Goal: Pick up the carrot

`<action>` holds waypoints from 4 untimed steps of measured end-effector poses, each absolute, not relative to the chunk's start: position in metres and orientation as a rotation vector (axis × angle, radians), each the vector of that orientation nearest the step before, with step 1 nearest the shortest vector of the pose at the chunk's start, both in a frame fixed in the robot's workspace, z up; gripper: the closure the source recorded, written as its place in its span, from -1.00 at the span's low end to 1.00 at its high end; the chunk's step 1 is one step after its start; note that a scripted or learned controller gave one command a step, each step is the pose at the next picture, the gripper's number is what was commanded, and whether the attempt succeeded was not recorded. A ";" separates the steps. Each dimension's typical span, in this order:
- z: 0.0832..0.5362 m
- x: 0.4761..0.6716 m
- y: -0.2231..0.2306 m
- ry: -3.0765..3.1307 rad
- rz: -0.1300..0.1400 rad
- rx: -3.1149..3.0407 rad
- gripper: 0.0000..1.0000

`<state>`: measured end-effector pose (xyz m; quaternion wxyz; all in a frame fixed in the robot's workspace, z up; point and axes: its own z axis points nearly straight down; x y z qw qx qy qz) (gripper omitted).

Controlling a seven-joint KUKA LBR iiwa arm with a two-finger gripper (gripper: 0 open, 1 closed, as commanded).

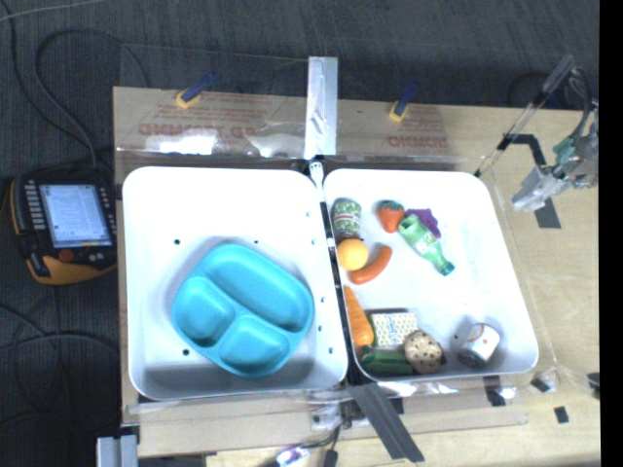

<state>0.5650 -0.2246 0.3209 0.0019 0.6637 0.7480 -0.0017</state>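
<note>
Carrot not picked yet: task judged at the start.

The carrot (358,319) is seen lying in the right bin (492,261), tight against its left wall, just above a green vegetable (385,362) and beside a small patterned box (393,327). An orange ball (351,253) and an orange-red pepper-like piece (371,265) are found just above it (easily confused by colour). The left bin (156,212) is occupied by a blue divided tray (243,306). No contact with the carrot is shown; approach, grasp and lift are all judged outstanding. The state of the gripper cannot be told. Access is judged tight, given the wall and the crowding.
</note>
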 end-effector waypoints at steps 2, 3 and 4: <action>0.317 0.586 -0.225 2.419 -0.005 2.002 1.00; 0.326 0.587 -0.224 2.419 -0.006 2.000 1.00; 0.317 0.607 -0.222 2.330 -0.001 2.107 1.00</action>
